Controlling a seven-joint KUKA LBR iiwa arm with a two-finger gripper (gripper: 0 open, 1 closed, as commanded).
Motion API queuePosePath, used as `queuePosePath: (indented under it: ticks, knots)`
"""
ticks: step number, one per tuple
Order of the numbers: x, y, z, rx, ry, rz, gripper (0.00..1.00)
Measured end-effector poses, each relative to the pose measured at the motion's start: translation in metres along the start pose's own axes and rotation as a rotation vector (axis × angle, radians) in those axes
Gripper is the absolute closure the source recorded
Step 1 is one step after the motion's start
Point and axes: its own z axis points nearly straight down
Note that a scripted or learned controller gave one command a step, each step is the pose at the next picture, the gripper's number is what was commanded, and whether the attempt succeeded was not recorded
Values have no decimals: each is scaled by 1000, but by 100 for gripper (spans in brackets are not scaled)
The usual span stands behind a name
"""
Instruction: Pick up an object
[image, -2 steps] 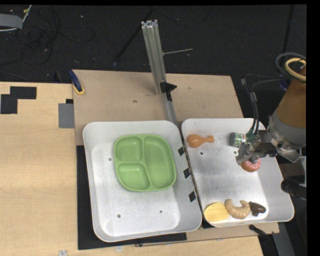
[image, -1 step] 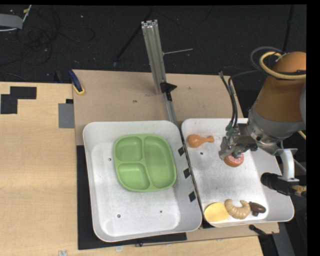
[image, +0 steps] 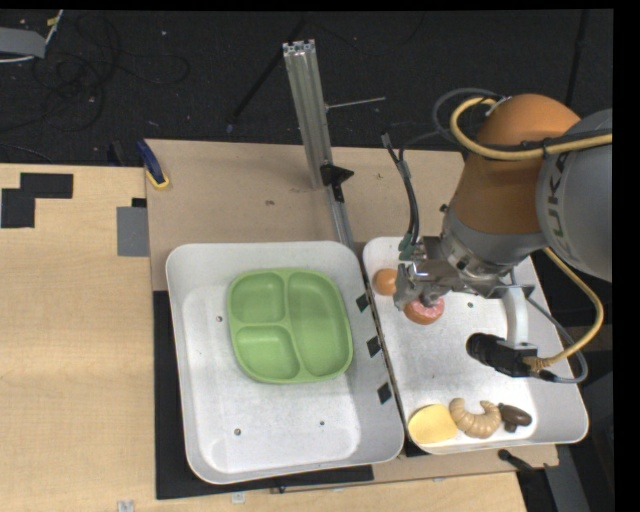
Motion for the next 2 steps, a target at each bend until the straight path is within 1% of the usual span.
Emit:
queuePosePath:
  ticks: [1, 2]
  knots:
    - [41, 23, 9, 0, 0, 0, 100]
    - [85, 34, 30, 2, 0, 0, 100]
